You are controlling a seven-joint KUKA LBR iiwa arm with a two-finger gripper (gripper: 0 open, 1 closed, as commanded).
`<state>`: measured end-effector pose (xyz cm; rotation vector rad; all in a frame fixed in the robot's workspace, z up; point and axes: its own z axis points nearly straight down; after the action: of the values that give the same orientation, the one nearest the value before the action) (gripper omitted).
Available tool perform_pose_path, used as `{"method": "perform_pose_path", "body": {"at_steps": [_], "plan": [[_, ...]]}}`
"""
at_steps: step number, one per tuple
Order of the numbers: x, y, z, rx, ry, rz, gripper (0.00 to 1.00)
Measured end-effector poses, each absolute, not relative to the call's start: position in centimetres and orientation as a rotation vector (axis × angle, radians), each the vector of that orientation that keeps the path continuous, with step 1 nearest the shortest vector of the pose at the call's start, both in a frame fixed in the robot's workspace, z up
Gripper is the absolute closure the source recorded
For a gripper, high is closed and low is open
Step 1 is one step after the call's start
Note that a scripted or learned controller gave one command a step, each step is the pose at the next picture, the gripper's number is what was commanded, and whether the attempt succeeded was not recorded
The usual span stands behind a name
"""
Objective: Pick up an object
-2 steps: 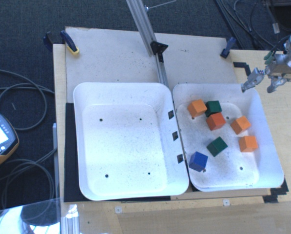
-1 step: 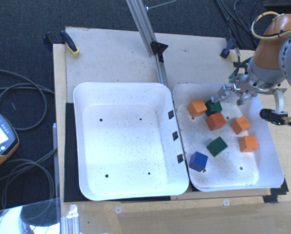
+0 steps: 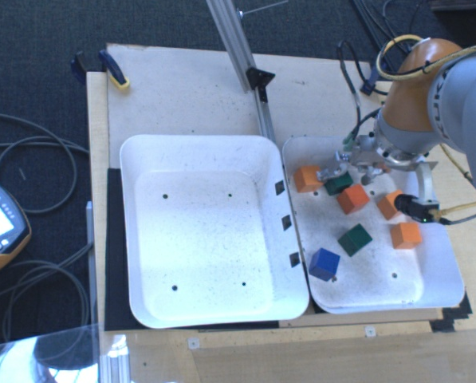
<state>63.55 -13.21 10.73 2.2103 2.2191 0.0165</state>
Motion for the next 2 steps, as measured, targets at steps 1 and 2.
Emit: {"method": "perform_pose_path", "body": {"at_steps": [1, 2], "plan": [[63.6, -13.6, 11.9, 2.211, 2.210, 0.018, 1.00], [58.5, -17.1, 10.2, 2.224, 2.215, 0.002, 1.00]]}}
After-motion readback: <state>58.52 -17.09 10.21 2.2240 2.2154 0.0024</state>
